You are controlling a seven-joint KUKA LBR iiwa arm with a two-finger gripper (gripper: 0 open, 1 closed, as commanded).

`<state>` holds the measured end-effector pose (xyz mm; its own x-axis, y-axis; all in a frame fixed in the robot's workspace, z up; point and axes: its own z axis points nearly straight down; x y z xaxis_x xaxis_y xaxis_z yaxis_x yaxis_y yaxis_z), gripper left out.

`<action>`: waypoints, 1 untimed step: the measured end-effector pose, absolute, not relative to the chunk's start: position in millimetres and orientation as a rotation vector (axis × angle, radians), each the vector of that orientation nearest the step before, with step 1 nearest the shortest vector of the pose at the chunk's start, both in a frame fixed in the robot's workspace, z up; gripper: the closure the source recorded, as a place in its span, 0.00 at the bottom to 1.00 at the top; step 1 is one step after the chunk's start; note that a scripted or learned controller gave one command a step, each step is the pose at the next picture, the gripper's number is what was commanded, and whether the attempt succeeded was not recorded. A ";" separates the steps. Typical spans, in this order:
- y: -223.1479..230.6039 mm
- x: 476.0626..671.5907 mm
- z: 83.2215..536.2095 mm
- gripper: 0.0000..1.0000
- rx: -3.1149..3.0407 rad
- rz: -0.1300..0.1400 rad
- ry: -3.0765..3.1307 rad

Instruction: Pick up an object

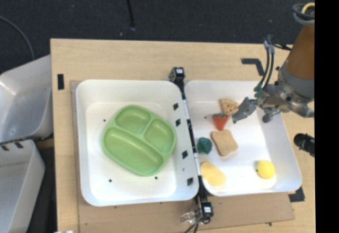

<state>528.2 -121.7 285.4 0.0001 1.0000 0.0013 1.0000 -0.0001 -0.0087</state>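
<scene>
From my remote station: right bin (280, 136) holds six small items — pizza slice (229, 105), strawberry (220, 121), bread slice (224, 143), one green piece (204, 145), two yellow pieces (213, 174) and (265, 169). The gripper (254, 110) hangs just beside the pizza slice and strawberry; finger state I cannot tell. Left bin (85, 184) — one green divided plate (139, 140).

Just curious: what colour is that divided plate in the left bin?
Light green plate, seen from the overhead camera view.
</scene>
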 end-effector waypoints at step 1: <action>-121.6 529.9 290.5 0.00 -2.220 -0.002 -2.225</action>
<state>529.9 -121.6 290.5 -0.0024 1.0000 -0.0004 1.0000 0.0024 0.0018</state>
